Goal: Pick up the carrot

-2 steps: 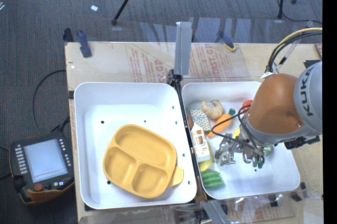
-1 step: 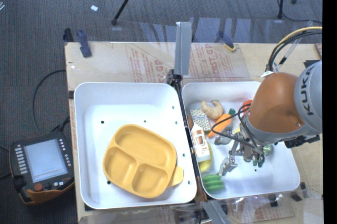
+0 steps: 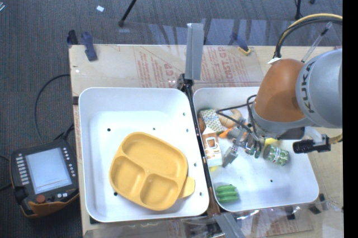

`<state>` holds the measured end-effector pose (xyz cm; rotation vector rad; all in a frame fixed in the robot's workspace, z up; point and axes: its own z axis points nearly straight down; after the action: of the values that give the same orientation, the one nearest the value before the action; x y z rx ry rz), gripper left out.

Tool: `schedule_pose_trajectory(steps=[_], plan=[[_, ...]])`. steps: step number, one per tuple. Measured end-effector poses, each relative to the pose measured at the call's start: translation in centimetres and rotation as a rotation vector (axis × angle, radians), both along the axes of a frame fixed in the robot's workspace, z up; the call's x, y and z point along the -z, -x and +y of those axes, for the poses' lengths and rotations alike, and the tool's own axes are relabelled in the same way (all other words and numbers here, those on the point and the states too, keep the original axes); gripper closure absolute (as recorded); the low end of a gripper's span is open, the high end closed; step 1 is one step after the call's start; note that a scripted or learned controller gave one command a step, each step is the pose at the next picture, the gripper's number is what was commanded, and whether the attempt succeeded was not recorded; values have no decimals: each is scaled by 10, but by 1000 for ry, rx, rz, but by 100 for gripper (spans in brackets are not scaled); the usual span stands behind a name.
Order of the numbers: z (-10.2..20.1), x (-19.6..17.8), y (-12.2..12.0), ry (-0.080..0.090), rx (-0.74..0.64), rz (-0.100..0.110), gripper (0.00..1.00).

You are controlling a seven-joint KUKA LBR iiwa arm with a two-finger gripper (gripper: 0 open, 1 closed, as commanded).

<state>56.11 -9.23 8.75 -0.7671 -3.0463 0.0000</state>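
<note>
A cardboard-topped surface [image 3: 140,66] carries two shallow white plastic bins side by side, seen from above at a slant. Red lettering is printed on the cardboard behind the bins, but it lies upside down and is too broken up to read.

The left bin [image 3: 95,114] holds a yellow plastic tray with three compartments [image 3: 150,171], lying slightly askew toward the bin's front right.

The grey robot arm with an orange band above its wrist [image 3: 291,97] reaches in from the right over the right bin [image 3: 291,189]. Dark letters reading "KUK" show on its grey housing. Its hand [image 3: 239,147] hangs low over the middle of the right bin, metal fingers pointing toward the left wall; whether they are spread or closed cannot be made out, and nothing is clearly seen between them.

The small orange carrot [image 3: 225,133] lies just beside the hand, toward the back left of that bin, partly covered. Near it are a pale bread-like item [image 3: 230,115], a patterned pouch [image 3: 210,118] and a brown-and-white carton [image 3: 211,150] against the left wall; its print is too small to read. A green leafy toy vegetable [image 3: 277,155] lies under the arm, and a green ridged vegetable [image 3: 227,193] lies near the front.

A grey handheld control pendant with a screen [image 3: 45,175] rests on the floor at left.
</note>
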Motion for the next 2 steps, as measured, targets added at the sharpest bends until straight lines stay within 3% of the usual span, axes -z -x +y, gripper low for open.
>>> schedule_pose_trajectory(steps=[1,2], plan=[[-3,-36,-58,0,258,-3,0],[-7,-1,-24,1,424,-1,0]])
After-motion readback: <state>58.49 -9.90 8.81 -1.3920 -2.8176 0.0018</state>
